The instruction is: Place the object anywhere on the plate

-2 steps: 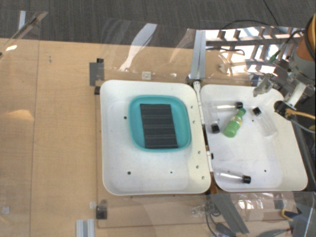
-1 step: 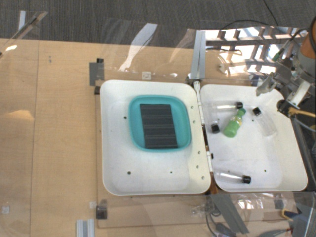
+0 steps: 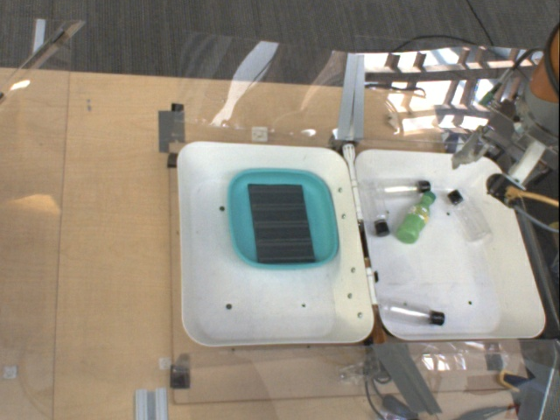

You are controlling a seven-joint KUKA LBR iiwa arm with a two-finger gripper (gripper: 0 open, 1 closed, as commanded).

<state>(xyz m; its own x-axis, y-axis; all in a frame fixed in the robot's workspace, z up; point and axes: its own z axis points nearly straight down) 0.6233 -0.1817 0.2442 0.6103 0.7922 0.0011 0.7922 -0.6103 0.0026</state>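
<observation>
The green bottle (image 3: 415,220) lies on its side in the right bin (image 3: 516,322), in that bin's upper left part, tilted so that its darker cap end points up and to the right and its rounder body points down and to the left. A clear tube with a black cap (image 3: 404,186) lies just above it, close to the bottle's cap end, and a small black cap (image 3: 381,227) sits just to the bottle's left. Further right, a second small black piece (image 3: 455,197) rests on the bin floor, with a clear, hard-to-read item (image 3: 477,226) below and to the right of it. Near the bin's lower edge lies another clear tube with a black cap (image 3: 416,313), well apart from the bottle. The left bin (image 3: 206,304) holds the teal plate (image 3: 241,234), a rounded square dish with a dark ribbed rectangular pad (image 3: 281,223) lying in its middle. The two bins sit side by side and meet along a central seam. The gripper (image 3: 468,150) hangs at the upper right corner of the right bin, well away from the bottle and far from the plate; how far its fingers are parted I cannot tell, and nothing is seen between them.
</observation>
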